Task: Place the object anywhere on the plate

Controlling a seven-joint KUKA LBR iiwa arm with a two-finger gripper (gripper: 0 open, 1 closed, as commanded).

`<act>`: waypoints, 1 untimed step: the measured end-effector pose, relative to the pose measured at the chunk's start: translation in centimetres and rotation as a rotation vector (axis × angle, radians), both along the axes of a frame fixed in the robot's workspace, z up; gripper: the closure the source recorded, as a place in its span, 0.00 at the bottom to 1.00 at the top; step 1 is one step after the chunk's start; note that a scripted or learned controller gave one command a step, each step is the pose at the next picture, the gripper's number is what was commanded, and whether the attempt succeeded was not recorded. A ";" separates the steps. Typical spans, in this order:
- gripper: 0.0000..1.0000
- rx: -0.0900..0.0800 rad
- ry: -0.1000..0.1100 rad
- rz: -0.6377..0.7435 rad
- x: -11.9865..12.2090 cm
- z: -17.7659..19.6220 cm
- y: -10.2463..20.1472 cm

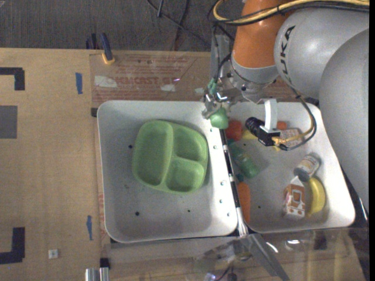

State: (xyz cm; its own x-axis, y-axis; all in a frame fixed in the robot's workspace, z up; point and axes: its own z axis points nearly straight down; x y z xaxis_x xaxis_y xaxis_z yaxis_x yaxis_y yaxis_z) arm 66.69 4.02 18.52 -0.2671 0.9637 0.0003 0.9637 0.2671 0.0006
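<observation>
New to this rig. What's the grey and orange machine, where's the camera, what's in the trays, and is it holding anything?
The machine is a robot arm, grey with an orange band, reaching in from the right of the picture. At its tip is a two-finger gripper. The single camera is fixed above the bench and looks down at a slant.

Two shallow white bins sit side by side. The left bin holds a green plate with three compartments. The right bin holds loose items: a green bottle, a banana, a small carton, a can, a carrot and a few more under the arm.

A small green object sits right at the gripper's tip, over the divide between the bins. It looks gripped, but the fingers are too small to confirm.
</observation>
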 end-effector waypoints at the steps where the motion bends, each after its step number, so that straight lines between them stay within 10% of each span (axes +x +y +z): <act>1: 0.00 0.000 0.000 -0.001 0.0 0.0 -0.1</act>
